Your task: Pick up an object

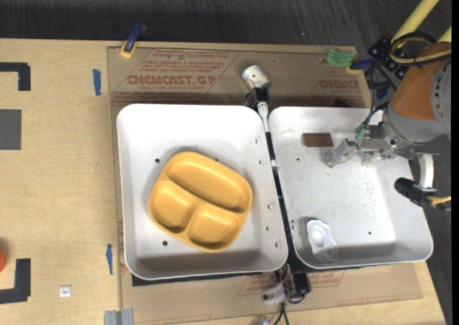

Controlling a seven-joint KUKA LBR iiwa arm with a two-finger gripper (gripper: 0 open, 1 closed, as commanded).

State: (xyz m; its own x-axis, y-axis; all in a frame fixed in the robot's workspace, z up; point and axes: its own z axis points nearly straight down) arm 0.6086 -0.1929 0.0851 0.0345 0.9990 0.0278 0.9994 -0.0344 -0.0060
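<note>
Bench (pixel 57 173) of pale wood fills the left, with black tape marks on it and blue tape bits along a brown cardboard sheet (pixel 179 76) under the two bins. Left bin (pixel 136 130) holds a yellow divided tray (pixel 201 198), lying upside down near the bin's middle. Right bin (pixel 380 234) holds a small brown block (pixel 317 140) near its far edge and a clear little cup (pixel 320 236) at its near left corner. Gripper (pixel 336 153) hangs over the right bin, just right of the brown block, nothing between its tips; whether they are spread or closed I cannot tell. Grey arm (pixel 419 105) with its orange band reaches in from the right.
</note>
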